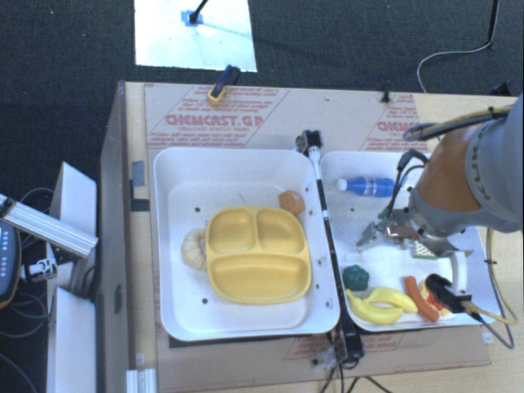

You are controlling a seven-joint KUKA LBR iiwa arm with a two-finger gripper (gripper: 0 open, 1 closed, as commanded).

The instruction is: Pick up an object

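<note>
My gripper (378, 231) hangs low over the middle of the right bin (344, 166), and nothing shows in its grasp. A white bottle with a blue label (368, 187) lies on its side just behind the gripper. In front of the gripper sit a dark green object (356, 277), a yellow banana (381, 305) and an orange-red carrot-like piece (419, 298) along the bin's near edge. The grey arm with its orange band (446, 178) covers the bin's right part.
The left bin (168, 219) holds a yellow divided plate (257, 254), a cream ridged object (194, 249) at the plate's left edge and a small brown-orange object (291, 201) at its far right corner. A black divider rail (322, 211) runs between the bins.
</note>
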